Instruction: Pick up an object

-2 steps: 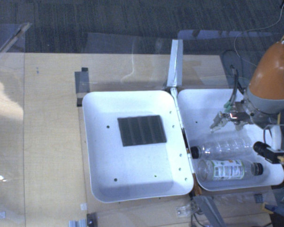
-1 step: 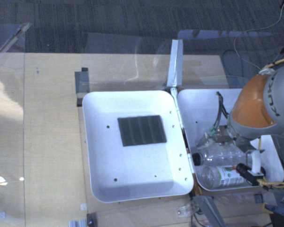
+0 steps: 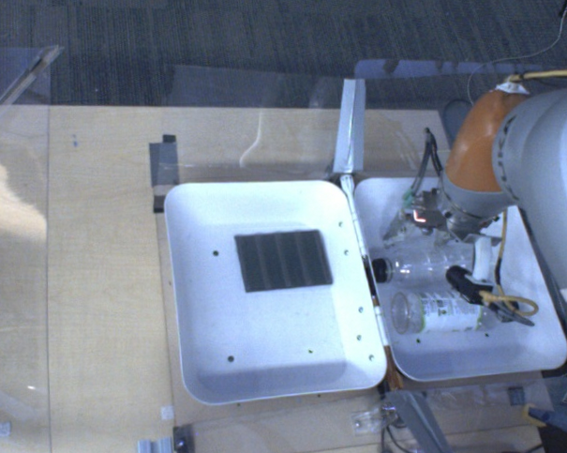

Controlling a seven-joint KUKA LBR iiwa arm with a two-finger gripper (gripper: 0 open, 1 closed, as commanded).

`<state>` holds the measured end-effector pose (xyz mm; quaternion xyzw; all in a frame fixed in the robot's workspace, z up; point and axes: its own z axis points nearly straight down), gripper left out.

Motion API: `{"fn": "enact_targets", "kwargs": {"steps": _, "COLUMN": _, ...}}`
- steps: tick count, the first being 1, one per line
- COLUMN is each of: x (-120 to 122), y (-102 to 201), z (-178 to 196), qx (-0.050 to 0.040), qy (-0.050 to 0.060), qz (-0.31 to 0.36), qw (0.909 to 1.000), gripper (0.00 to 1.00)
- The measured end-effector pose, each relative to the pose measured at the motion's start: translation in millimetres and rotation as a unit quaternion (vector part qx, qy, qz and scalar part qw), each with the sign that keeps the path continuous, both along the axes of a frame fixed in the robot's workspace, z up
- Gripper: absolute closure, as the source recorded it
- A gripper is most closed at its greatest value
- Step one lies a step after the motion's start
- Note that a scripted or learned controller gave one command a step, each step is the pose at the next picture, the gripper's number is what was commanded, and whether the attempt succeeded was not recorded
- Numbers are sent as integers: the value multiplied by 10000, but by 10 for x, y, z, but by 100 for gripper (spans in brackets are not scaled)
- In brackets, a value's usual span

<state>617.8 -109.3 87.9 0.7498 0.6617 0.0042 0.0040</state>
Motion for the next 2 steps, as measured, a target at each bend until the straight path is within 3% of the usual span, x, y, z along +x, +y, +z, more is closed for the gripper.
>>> {"fn": "enact_targets", "kwargs": {"steps": 1, "x": 460, "y": -404, "z": 297, "qx": -8, "qy": 27, "qz": 284, "qw": 9996, "gripper": 0}}
{"fn": "enact_targets", "kwargs": {"steps": 2, "x": 64, "y": -640, "z": -5, "qx": -13, "qy": 12, "qz": 744, "qw": 9972, "gripper": 0}}
